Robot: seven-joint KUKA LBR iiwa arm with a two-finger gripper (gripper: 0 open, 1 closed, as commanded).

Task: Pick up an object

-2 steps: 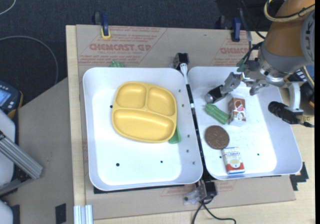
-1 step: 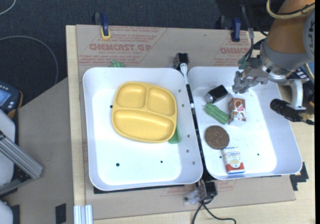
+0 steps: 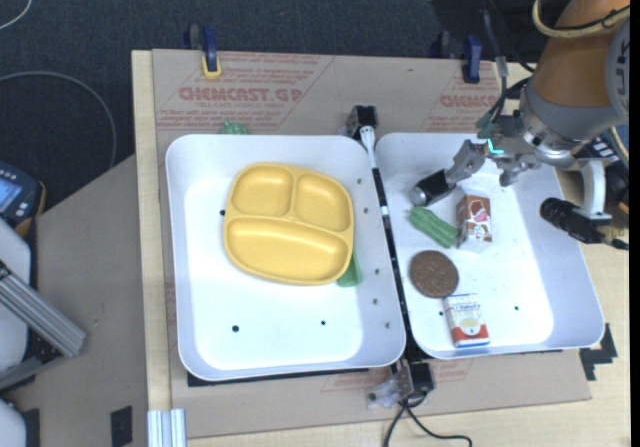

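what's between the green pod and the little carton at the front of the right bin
In the camera view, a round brown disc lies between the green pod and the small carton.

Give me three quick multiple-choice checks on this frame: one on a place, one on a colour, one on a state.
1. Where does the divided plate lie?
A. left bin
B. right bin
C. on the bare bench

2. What colour is the round disc?
A. blue
B. brown
C. white

3. How does the hand stand?
A. over the right bin, nothing between its fingers
B. over the left bin, gripping the plate
C. lifting the disc

Answers: 1 A, the yellow plate sits inside the left bin. 2 B, the disc is brown. 3 A, the spread fingers sit above the right bin's upper part with nothing between them.
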